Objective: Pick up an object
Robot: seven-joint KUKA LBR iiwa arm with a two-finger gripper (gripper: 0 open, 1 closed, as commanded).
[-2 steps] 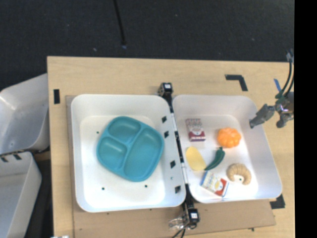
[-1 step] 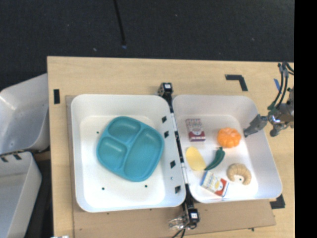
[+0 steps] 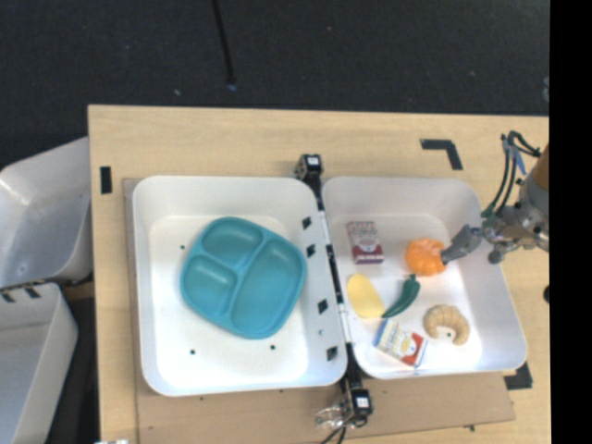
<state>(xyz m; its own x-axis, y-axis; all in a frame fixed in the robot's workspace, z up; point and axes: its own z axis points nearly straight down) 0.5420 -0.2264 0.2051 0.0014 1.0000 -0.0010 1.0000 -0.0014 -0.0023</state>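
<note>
The right bin (image 3: 490,340) holds several small items: a red and white box (image 3: 366,242), an orange fruit (image 3: 425,257), a yellow piece (image 3: 364,296), a green pepper (image 3: 401,298), a tan croissant (image 3: 447,323) and a white carton with red and blue print (image 3: 400,342). My gripper (image 3: 476,246) hangs over the right side of this bin, just right of the orange fruit. It is open, with nothing between its fingers. One grey finger (image 3: 458,245) points down-left and its tip reaches the fruit's right edge.
The left bin (image 3: 157,359) holds a teal divided plate (image 3: 243,277). A row of black clips along the divider (image 3: 326,276) separates the two bins. White containers (image 3: 37,220) stand off the bench at the left.
</note>
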